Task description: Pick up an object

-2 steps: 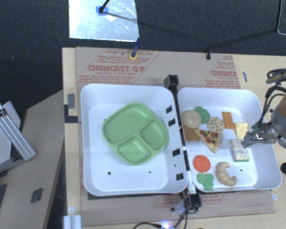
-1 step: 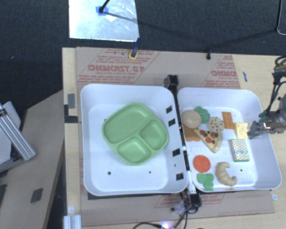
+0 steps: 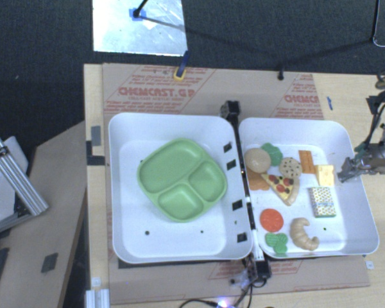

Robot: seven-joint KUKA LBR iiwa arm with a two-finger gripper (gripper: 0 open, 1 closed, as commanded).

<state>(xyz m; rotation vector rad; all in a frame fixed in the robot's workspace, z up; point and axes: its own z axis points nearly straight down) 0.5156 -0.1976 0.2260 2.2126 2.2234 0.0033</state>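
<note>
The right bin (image 3: 346, 140) holds several toy foods: a pizza slice (image 3: 283, 187), a cookie (image 3: 290, 167), a round bun (image 3: 257, 160), a red tomato slice (image 3: 271, 220), a croissant (image 3: 303, 233), green broccoli (image 3: 276, 242), a yellow cheese block (image 3: 325, 174), an orange stick (image 3: 306, 160) and a patterned cube (image 3: 323, 201). My gripper (image 3: 353, 167) hangs at the bin's right rim, beside the cheese block, with nothing seen between its fingers.
A green divided plate (image 3: 181, 179) lies in the left bin (image 3: 125, 236). A black hinged divider (image 3: 239, 172) runs between the bins. Cardboard (image 3: 154, 92) lies under both. A metal frame (image 3: 13, 178) stands at the far left.
</note>
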